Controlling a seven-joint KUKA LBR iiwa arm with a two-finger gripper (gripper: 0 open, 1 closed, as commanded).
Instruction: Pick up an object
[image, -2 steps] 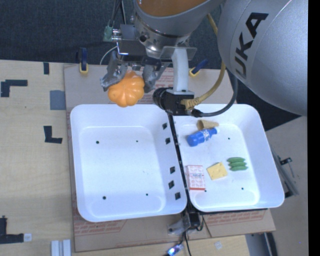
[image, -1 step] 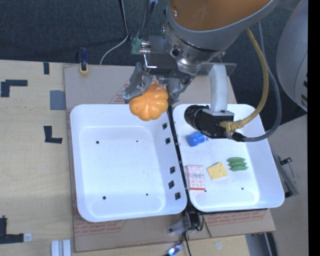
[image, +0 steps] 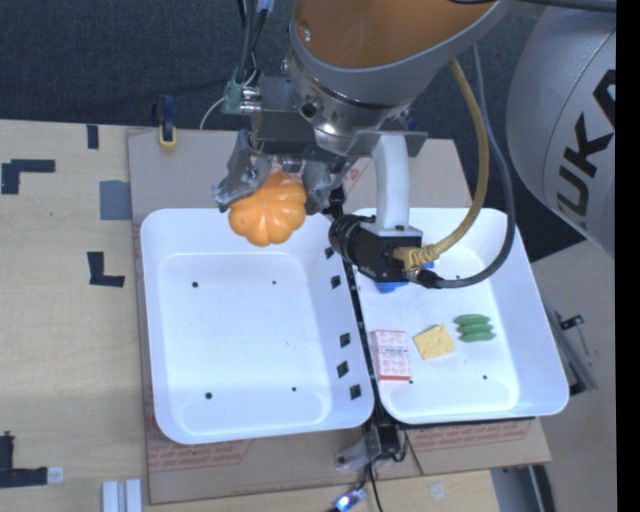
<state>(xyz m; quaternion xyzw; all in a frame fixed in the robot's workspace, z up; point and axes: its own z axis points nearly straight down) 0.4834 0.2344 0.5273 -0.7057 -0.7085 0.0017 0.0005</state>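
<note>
1. Camera view, upper middle of the frame: the claw (image: 268, 190) pinches an orange pumpkin (image: 267, 211), with one finger (image: 232, 183) on the pumpkin's left and another on its right by the stem end.
2. The pumpkin hangs over the top rim of the left bin (image: 180, 400), near that bin's upper right corner, and looks lifted off the floor of the bin.
3. The grey arm (image: 400, 40) with its orange band fills the top of the frame and hides the tabletop behind the claw.
4. A white bracket (image: 392, 185) and a black unit (image: 372, 250) hang below the wrist, right of the pumpkin, over the seam between the two bins; a yellowish hose (image: 478, 215) loops from it across the right bin (image: 525, 330).
5. A small blue thing (image: 392, 287) peeks out just under the black unit; what it is cannot be told.
6. In the lower part of the right bin lie a red-and-white card (image: 391, 356), a yellow wedge (image: 433, 342) and a green pod (image: 474, 328), side by side, well apart from the pumpkin.
7. The tabletop (image: 60, 340) at the left carries dark tape marks.
</note>
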